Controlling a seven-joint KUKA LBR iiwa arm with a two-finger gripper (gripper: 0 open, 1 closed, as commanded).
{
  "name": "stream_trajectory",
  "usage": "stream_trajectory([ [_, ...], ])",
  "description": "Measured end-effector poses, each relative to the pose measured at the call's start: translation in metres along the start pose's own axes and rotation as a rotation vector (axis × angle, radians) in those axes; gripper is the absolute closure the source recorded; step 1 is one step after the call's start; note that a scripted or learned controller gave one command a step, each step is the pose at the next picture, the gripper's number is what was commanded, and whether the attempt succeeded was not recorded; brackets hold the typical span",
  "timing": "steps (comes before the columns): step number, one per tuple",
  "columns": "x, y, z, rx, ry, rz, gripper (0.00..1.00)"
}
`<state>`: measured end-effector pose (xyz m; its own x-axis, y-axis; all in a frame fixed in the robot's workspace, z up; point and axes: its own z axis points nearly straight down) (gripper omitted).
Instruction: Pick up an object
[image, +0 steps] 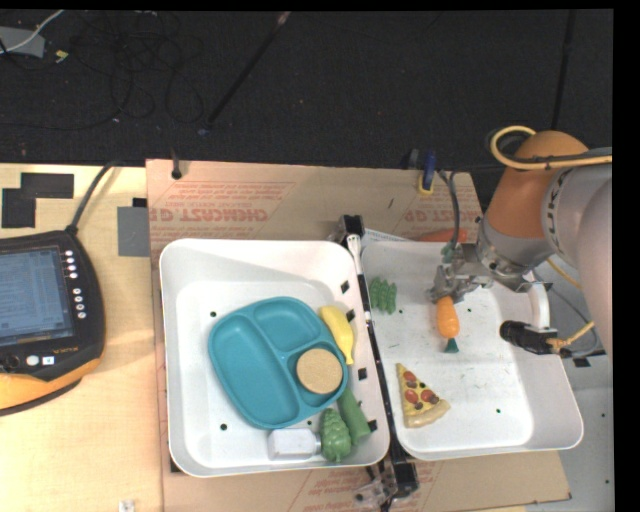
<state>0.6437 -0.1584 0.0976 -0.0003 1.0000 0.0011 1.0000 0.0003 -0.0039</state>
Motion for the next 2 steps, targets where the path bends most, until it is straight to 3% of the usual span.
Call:
stream_trajectory([
  [1,0.063,-0.08,-0.046,0.001,0.003,-0.003,1.0],
  [2,0.135,-0.096,-0.092,-0.004,0.003,-0.006,1.0],
])
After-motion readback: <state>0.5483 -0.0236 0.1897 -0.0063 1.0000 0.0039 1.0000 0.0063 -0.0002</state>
